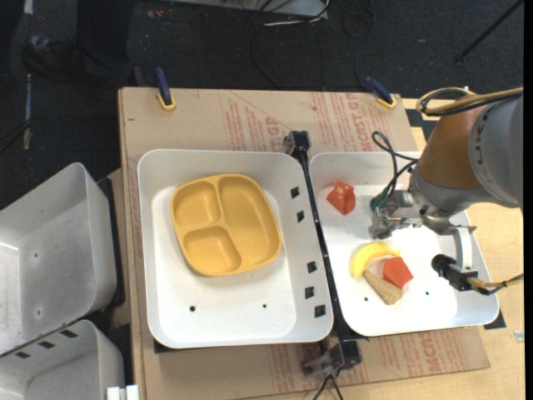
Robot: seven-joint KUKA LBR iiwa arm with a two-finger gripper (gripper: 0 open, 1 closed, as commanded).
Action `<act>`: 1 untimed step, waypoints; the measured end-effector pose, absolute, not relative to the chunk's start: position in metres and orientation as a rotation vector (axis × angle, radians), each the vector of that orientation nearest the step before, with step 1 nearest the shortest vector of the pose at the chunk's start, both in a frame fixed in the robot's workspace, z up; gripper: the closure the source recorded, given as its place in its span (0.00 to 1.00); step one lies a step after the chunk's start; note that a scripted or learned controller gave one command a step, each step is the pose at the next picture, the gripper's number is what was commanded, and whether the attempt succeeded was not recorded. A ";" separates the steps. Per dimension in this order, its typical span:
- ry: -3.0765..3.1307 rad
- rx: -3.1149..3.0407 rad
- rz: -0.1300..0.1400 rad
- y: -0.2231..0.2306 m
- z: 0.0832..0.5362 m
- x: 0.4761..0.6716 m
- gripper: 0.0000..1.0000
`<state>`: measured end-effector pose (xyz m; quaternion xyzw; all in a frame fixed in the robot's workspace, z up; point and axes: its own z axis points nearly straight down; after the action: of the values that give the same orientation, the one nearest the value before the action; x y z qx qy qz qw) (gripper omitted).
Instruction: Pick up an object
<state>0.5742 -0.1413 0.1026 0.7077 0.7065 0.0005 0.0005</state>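
Note:
My gripper (382, 226) hangs over the middle of the right bin (475, 311), with the arm coming in from the right. Just below it lies a small yellow banana (369, 257). An orange-red block (398, 271) rests against the banana's right side, on top of a tan block (381, 287). A red piece (341, 197) lies apart from them at the bin's upper left, to the left of the gripper. I see nothing held in the gripper.
The left bin (221, 315) holds a yellow divided plate (225, 222). A black divider strip (315, 232) runs between the two bins. White tubs (46, 248) stand off the bench at the far left.

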 end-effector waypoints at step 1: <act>2.219 2.215 0.005 -0.141 0.166 0.575 1.00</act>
<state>0.5753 -0.1407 0.1663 0.7064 0.7078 0.0016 0.0030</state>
